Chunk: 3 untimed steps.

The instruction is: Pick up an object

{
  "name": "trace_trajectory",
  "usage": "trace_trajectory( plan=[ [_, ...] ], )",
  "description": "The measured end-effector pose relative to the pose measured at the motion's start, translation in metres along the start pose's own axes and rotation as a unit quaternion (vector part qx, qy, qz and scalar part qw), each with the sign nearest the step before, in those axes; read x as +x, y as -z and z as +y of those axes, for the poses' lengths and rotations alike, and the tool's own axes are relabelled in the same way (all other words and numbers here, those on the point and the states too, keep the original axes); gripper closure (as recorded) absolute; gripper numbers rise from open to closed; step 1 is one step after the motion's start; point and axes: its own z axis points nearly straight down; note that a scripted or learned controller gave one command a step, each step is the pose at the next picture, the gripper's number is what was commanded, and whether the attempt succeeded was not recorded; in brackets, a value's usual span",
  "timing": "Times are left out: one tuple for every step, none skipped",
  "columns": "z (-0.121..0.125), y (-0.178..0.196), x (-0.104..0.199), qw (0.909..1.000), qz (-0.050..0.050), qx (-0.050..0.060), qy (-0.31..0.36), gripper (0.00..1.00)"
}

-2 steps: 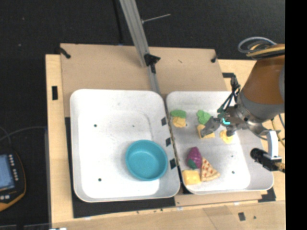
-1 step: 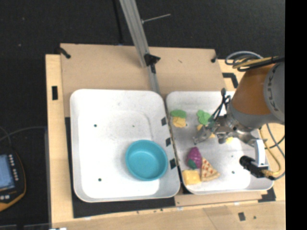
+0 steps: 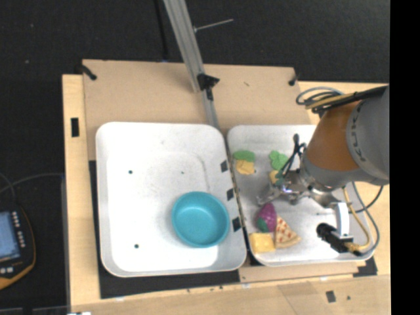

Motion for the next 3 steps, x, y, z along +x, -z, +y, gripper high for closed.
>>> trace_trajectory(
  plan=[
    [0.001, 0.012, 0.0, 1.0, 0.002, -0.002, -0.002, 1.0],
    [0.009, 0.066, -0.01, 1.0, 0.0, -0.002, 0.001, 1.0],
    [0.01, 0.11, -0.008, 1.0, 0.001, -0.003, 0.002, 1.0]
  ],
)
